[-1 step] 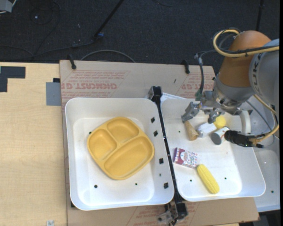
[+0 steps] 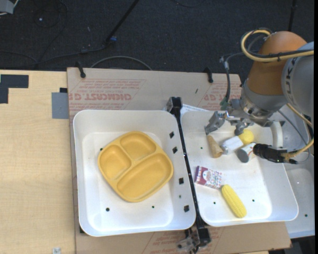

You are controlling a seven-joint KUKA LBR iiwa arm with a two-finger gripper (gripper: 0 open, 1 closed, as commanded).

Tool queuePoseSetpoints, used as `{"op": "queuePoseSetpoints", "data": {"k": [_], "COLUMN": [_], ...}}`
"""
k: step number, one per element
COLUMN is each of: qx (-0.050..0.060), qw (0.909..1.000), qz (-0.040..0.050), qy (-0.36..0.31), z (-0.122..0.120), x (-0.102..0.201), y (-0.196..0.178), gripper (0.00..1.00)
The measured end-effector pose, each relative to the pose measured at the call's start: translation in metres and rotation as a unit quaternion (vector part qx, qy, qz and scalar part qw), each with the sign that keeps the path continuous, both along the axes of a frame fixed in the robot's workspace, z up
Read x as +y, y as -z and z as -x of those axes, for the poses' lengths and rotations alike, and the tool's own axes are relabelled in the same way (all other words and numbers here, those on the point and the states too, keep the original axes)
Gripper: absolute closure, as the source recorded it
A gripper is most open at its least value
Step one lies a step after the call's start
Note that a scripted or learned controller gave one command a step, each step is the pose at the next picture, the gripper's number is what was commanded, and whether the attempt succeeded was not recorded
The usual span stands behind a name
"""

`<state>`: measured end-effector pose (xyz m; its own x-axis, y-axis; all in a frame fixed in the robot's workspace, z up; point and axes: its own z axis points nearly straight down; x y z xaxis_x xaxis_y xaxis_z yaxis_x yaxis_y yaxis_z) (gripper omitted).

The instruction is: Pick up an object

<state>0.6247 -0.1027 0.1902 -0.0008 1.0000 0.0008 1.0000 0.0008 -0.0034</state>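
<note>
red lettering is printed on the brown cardboard sheet [image 2: 122, 91] that lies under both bins. it stands upside down in the camera view and seems to read "chemcast", followed by a few letters i cannot make out. more red print shows on the cardboard at the near edge, too cut off to read. the small flat packet with red and pink print [image 2: 208, 177] carries a label, but its writing is too small to read.

the left shallow white bin [image 2: 90, 205] holds one thing, a yellow plastic plate with three compartments [image 2: 135, 166], lying flat near the middle.

the right shallow white bin [image 2: 275, 194] holds the loose things to pick from. the packet lies near the bin's left wall, and a yellow toy corn cob [image 2: 233, 200] lies just beside it, toward the near edge. farther back is a tight cluster: a tan wooden peg [image 2: 215, 146], a white cylinder [image 2: 232, 143], a small yellow rounded piece [image 2: 246, 137] and a short grey cylinder [image 2: 244, 154]. the white cylinder lies between the peg and the yellow piece.

the end effector [image 2: 228, 121], on the grey arm with the orange band [image 2: 275, 57], hangs over the back of the right bin, just behind this cluster. i cannot tell whether it is spread or pressed together.

the pale wooden surface [image 2: 26, 168] lies to the left of the bins and bears a black patch [image 2: 8, 86].
</note>
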Motion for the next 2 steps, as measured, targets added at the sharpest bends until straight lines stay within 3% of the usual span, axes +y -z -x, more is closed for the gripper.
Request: {"op": "queuePoseSetpoints", "data": {"k": [2], "qx": [0.002], "qw": [1.0000], "qz": [-0.0001], "qy": [0.000], "z": [0.008], "x": [0.009], "y": [0.102], "gripper": [0.00]}}
